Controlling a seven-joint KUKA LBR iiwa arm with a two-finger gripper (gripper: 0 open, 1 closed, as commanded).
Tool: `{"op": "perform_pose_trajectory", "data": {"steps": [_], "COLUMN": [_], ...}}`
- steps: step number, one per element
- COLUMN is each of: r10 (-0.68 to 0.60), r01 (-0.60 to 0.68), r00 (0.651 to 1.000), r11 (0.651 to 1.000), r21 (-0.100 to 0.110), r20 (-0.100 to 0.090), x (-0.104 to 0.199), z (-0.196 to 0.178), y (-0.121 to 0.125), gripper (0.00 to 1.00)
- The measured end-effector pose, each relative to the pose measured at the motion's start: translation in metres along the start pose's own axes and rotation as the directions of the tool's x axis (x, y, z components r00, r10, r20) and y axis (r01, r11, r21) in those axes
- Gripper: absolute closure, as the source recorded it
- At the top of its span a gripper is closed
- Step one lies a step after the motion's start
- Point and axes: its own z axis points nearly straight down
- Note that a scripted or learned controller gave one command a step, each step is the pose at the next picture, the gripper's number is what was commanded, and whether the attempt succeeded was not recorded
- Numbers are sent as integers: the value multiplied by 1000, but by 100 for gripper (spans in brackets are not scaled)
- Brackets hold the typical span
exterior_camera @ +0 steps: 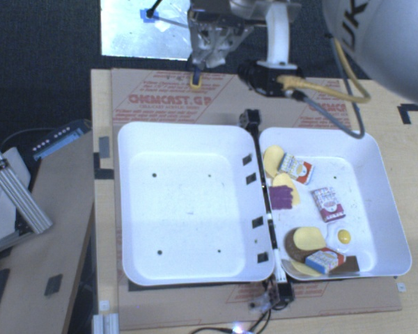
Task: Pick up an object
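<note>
White plastic bins sit side by side; the right bin (376,186) holds all the items, among them a purple piece (281,197) beside the divider and a red packet (327,204) nearer that bin's middle. The gripper (207,53) hangs well beyond the left bin (136,186), its finger state impossible to tell. With the items packed close, a descent could likely catch an edge or nudge a neighbour and come up bare.

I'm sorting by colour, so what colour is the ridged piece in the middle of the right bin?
Purple, seen in the camera view.
</note>
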Motion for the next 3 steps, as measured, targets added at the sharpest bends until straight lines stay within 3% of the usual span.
{"op": "perform_pose_trajectory", "data": {"steps": [1, 2, 3], "r10": [15, -2, -6], "r01": [-15, 2, 6], "r00": [1000, 1000, 1000], "r11": [1000, 1000, 1000], "r21": [13, 29, 13], "r20": [10, 9, 1], "x": [-98, -37, 4], "z": [-9, 105, 25], "y": [14, -9, -105], "gripper": [100, 100, 100]}}
